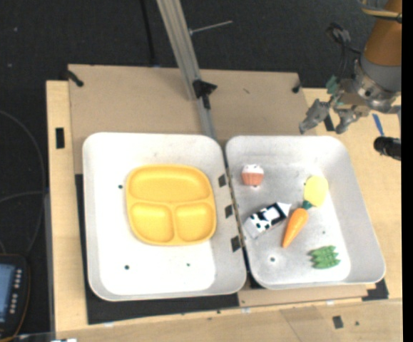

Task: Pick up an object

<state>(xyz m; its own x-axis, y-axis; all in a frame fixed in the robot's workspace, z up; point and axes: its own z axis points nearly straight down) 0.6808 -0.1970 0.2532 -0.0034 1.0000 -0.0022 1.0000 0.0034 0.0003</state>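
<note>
**Plainly, five small toys are waiting and the tool is carrying nothing**

Broadly, the left bin (106, 212) is bearing a yellow divided tray (170, 204), stiff and wide, a poor fit for a two-finger grasp. The right bin (356, 212) is holding the likelier picks. The carrot (294, 225) is lying at a slant near the bin's middle; it is probably light, hard and a little slick, and closing across its thick orange middle is looking safest. The black-and-white cow (267, 218) is sitting just beside it toward the divider, lumpy but grippable across the body. The yellow lemon (316, 189) is touching or nearly touching the carrot's leafy end; being rounded, it is likely to squirt free. The green pod (324, 257) is lying low and flat toward the near edge, hard to get under. The little cupcake (252, 175) is standing apart, an easy upright target.

The gripper (327, 116) is hovering over the bench beyond the right bin's far corner, fingers spread apart and holding nothing.
</note>
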